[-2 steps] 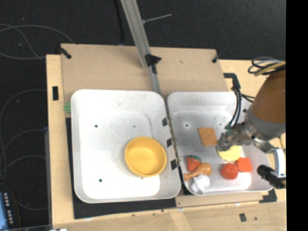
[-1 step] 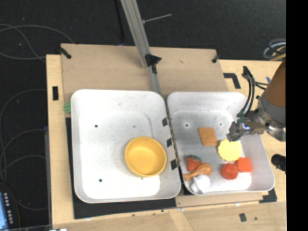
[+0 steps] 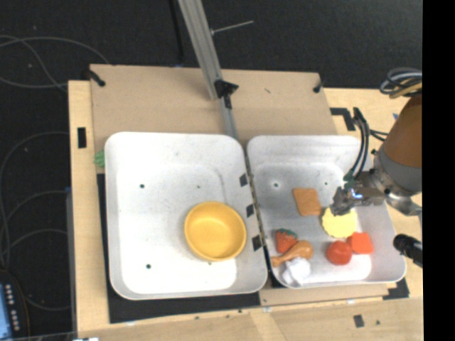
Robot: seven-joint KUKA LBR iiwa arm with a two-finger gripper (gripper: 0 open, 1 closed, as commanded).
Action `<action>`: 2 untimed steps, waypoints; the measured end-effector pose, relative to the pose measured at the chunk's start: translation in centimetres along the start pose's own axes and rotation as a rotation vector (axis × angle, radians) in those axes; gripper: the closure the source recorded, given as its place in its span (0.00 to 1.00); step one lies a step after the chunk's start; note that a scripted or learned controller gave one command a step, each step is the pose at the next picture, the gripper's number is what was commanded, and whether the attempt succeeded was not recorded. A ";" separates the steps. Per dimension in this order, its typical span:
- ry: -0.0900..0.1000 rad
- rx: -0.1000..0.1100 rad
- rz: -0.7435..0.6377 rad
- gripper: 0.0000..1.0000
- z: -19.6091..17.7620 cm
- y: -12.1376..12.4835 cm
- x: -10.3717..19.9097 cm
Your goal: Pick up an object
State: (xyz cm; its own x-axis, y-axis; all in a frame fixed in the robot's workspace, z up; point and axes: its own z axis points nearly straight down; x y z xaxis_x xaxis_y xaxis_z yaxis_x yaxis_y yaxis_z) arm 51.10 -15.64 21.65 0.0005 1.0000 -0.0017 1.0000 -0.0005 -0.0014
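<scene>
My gripper [image 3: 343,206] sits low in the right bin [image 3: 284,155], its tip at the upper edge of a pale yellow disc [image 3: 340,224]; whether the jaws are spread or pressed together I cannot tell from up here, and I see nothing clearly between them. I read that placement as a descent onto the disc, since the tool lines up with its rim rather than with anything else nearby.

The disc lies flat on the bin floor, which makes it an awkward thing to pinch. Just to its left is a tan slice of toast [image 3: 308,202], close enough to get nudged. Below right, an orange block [image 3: 362,243] and a red tomato-like ball [image 3: 339,253] sit touching or nearly so. Along the front wall I have a strawberry [image 3: 285,241], a drumstick-shaped piece [image 3: 295,251] and a crumpled white object [image 3: 298,269] bunched together.

The left bin [image 3: 142,162] carries a yellow bowl [image 3: 215,231], upright and well apart from the arm, so I judge it isn't the target.
</scene>
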 end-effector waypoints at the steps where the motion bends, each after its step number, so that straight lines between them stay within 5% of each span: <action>1: 0.003 -0.001 -0.007 1.00 0.5 1.2 4.6; 2: 0.003 -0.003 -0.009 1.00 0.7 3.5 10.1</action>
State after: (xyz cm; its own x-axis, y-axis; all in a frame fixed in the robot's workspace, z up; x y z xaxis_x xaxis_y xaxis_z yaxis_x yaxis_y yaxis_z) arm 54.56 -5.50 20.95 -0.0081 1.0000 0.0017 1.0000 0.0081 0.0014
